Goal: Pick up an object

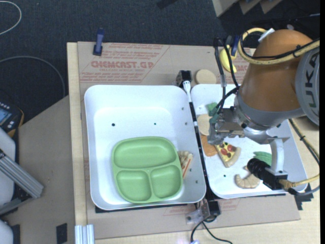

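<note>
Over the right bin (294,151), the grey arm (271,80) with its orange band covers most of the tray, and the pincer (219,131) hangs low at the bin's left side, just inside the divider; whether it is released or clenched cannot be told from this angle, and nothing is visibly held. Well to the pincer's left, in the left bin (101,116), lies the green divided plate (147,168): smooth moulded plastic, rounded corners, three shallow compartments, with a small pale toy food piece (185,159) touching its right rim. Just below the pincer lies the toy pizza slice (228,153), a flat yellow wedge with red and green spots, the nearest candidate for the pick. Directly beneath and beside the pincer sits a flat orange-brown piece (208,147), partly hidden. Further below and to its right: a tan curved piece like a croissant (246,181), a green leaf-shaped piece (262,157), and a black bracket (264,174) on the arm. Above the pincer, outside the bin, rests a round tan disc (205,77). Judgement: the slice is thin and lies flat on slick plastic, so the approach should be vertical, centred over its narrow width, going fully down to the floor before closing; a shallow close would likely slide off it.
</note>
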